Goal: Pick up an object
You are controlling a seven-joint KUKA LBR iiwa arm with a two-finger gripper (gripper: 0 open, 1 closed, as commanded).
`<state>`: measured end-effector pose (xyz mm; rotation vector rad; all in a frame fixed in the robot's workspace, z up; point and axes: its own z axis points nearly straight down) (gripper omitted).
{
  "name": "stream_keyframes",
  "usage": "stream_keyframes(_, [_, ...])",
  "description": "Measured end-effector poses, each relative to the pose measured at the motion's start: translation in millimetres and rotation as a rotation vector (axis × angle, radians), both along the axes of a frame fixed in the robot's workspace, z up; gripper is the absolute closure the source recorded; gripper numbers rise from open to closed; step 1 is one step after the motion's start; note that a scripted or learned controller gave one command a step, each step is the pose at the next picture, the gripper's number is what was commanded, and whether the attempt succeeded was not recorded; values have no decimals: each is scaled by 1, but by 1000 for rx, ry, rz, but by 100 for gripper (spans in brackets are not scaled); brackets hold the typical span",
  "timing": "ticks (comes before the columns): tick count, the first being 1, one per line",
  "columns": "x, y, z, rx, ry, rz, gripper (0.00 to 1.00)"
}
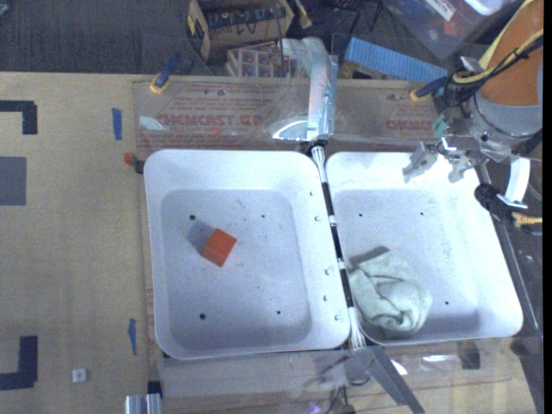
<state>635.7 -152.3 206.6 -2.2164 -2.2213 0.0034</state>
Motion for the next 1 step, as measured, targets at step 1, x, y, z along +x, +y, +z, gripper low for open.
stream_keyframes(1, [-76,35,-37,1,0,243,0])
